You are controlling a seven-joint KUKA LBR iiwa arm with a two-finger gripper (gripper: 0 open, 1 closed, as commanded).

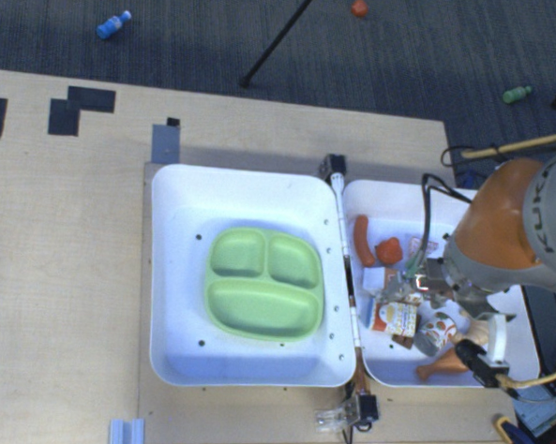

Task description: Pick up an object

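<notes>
The right bin (392,200) holds a pile of small objects: a red-brown sausage (360,240), a red tomato-like piece (388,250), an orange-and-white packet (397,318), a round grey-white item (438,327) and a brown piece (441,365) near the front wall. My gripper (421,282) hangs low over the middle of this pile, just above the packet. The grey arm with its orange band (498,225) covers the bin's right part. The fingers are lost among the clutter.
The left bin (175,285) carries a green divided plate (263,283). A black clamp (334,164) sits at the top of the divider between the bins. A cable and connector (355,413) lie on the bench in front of the bins.
</notes>
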